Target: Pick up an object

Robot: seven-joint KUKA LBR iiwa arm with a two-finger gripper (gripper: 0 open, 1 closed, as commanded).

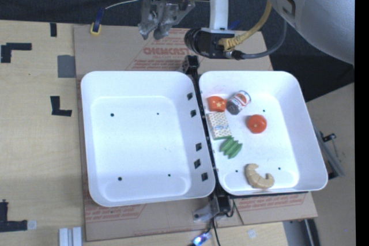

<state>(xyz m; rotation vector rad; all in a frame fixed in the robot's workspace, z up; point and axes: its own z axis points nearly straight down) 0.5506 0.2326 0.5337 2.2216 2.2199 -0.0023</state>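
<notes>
Grey two-finger gripper (157, 29) hangs above the bench at twelve o'clock, beyond both shallow white bins; whether it is wide or narrow, I cannot tell.

Black "UK" lettering marks the arm; red "CHEMCAS" print lies on the cardboard. In the right bin (288, 92), the patterned rectangular packet (219, 124) runs twelve-to-six, just below an orange-red tomato (217, 103).

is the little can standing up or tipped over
Tipped over: the can lies on its side in the right bin, one round end facing the camera.

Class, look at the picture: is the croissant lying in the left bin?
No. The croissant lies in the right bin, near its front edge.
</notes>
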